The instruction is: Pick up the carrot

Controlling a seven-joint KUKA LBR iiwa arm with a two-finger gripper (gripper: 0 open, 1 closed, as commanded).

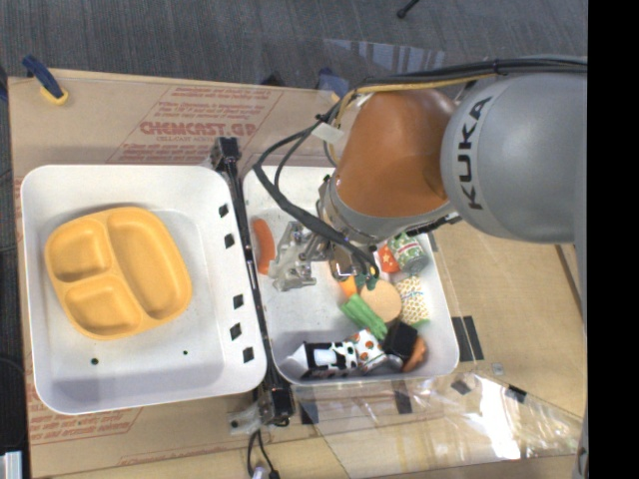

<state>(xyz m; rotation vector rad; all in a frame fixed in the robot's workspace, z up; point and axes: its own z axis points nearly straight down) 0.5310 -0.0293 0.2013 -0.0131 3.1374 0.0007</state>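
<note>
Carrot [263,243] lies along the left wall of the right bin [447,319], not yet lifted and touching nothing but the bin floor as far as can be seen. The gripper [290,267] hangs low just beside it, to the right, its metal fingers [283,270] spread apart with nothing between them, so by my reading the grasp itself is undone. What remains is to shift left over the carrot, close on it and raise it; the yellow tray [115,269] sits in the left bin [130,387], well apart.
</note>
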